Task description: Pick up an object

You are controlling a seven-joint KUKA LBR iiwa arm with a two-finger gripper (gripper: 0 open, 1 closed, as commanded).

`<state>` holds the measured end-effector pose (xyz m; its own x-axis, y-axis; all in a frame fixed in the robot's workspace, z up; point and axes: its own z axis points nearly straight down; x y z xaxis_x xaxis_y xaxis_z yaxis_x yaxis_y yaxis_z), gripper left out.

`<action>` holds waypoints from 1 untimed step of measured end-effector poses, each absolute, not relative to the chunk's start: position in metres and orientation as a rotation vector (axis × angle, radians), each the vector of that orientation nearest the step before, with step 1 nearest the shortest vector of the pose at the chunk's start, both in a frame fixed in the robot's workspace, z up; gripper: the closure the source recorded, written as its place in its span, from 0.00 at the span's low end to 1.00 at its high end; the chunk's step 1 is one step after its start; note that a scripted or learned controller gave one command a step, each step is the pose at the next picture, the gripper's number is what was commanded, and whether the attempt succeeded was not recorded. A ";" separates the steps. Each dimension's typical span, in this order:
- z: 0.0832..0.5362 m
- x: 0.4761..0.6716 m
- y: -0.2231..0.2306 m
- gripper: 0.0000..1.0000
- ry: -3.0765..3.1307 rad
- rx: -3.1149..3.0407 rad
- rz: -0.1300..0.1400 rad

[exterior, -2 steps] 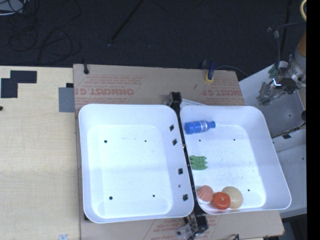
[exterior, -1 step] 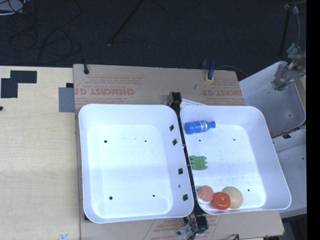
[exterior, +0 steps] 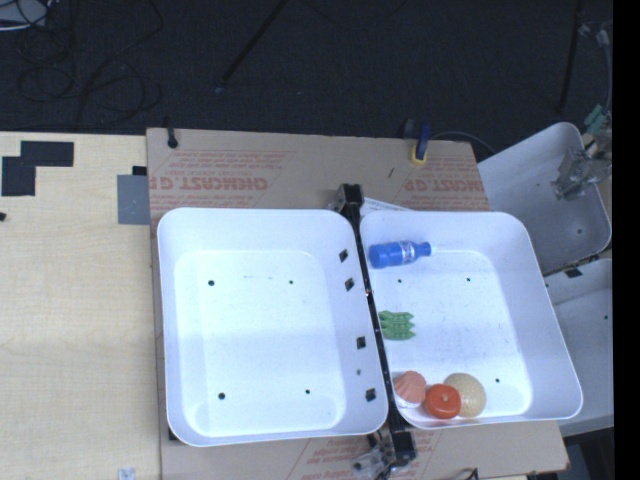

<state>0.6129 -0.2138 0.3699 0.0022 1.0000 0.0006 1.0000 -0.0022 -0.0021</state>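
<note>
A pale wooden bench [exterior: 70,298] carries a sheet of brown printed cardboard [exterior: 300,173]. Behind it lies a dark carpeted floor [exterior: 330,48] strewn with thin black cables [exterior: 60,78].

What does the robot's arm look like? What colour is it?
Just a small bit of the arm can be made out at the right edge. It looks pale grey and shiny, like metal, with thin bits, and there is a hint of teal just above it. It sits in front of a smooth grey panel. It is too small and blurry to make out any markings.
</note>
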 end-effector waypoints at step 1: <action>0.359 0.563 -0.213 1.00 -2.218 -2.220 0.003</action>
